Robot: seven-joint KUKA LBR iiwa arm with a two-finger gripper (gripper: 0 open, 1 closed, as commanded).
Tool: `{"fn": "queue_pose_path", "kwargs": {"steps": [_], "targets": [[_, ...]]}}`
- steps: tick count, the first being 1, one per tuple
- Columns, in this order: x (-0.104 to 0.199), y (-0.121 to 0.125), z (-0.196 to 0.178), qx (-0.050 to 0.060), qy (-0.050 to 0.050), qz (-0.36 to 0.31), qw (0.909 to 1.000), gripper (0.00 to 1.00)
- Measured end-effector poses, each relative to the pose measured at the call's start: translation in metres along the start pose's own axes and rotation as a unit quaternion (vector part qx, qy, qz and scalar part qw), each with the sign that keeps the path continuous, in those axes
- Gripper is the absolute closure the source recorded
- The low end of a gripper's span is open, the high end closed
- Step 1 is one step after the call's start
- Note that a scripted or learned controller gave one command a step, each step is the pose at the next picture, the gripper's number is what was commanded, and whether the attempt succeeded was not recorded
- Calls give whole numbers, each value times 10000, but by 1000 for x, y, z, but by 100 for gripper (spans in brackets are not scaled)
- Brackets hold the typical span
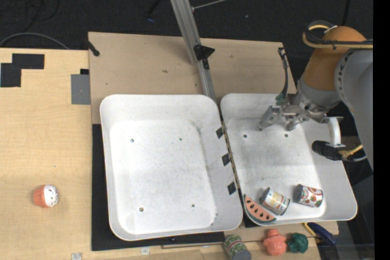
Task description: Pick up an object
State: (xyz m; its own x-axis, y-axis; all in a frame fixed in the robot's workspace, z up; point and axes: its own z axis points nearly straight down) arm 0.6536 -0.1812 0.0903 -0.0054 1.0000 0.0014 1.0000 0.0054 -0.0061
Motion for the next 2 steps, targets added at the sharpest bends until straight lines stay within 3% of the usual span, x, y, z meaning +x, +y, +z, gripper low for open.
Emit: {"fn": "queue_pose_path", "kwargs": {"steps": [1, 2], "targets": [[0, 1, -11, -5, -3, -14, 10000, 100], [0, -3, -54, -45, -11, 18, 10000, 100]]}}
